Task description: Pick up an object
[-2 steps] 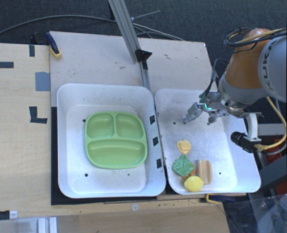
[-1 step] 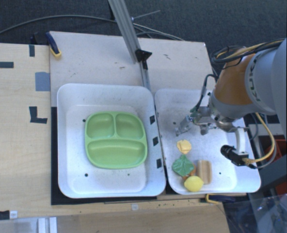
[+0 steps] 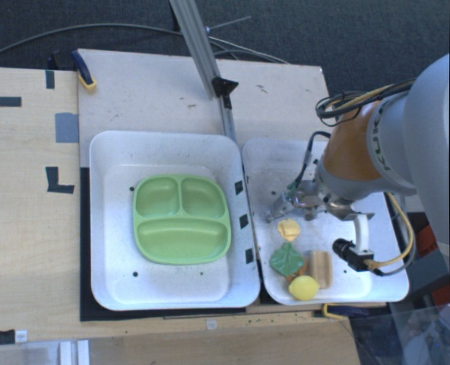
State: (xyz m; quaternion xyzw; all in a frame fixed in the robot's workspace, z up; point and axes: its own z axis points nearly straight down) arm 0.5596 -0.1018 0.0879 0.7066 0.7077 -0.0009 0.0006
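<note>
The arm reaches down into the right bin, its hand low above a pale yellow piece; I cannot tell the hand's state. Near that piece lie a green leaf, a tan block and a lemon. The left bin holds a green divided plate.

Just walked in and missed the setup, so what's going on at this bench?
A grey KUKA arm is reaching from the right into the right bin, its gripper low just above a small pale yellow piece. Nothing is visibly held. Near that bin's front lie a green leafy toy, a lemon and a tan block. The left bin holds a green divided plate.
</note>
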